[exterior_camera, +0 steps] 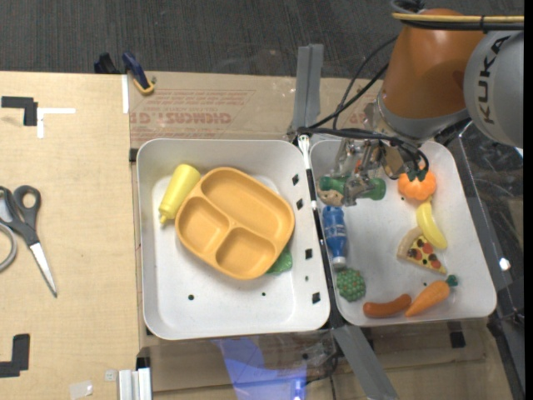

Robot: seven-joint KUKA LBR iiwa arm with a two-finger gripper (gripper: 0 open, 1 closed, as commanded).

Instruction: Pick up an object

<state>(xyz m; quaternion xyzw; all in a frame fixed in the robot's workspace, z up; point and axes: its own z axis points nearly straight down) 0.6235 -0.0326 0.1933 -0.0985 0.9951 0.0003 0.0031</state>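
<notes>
Right bin (475,223): gripper (360,173) low over its upper-left corner, jaws over a green toy (354,188) lying there. Toy's long axis runs roughly left-right across the bin, pale end toward the divider. It sits right at or under the jaws; contact unclear. Cannot tell whether jaws are apart or together. Blue bottle (334,233) just below, long axis up-down. Orange fruit (416,186) beside the gripper on the right.
</notes>
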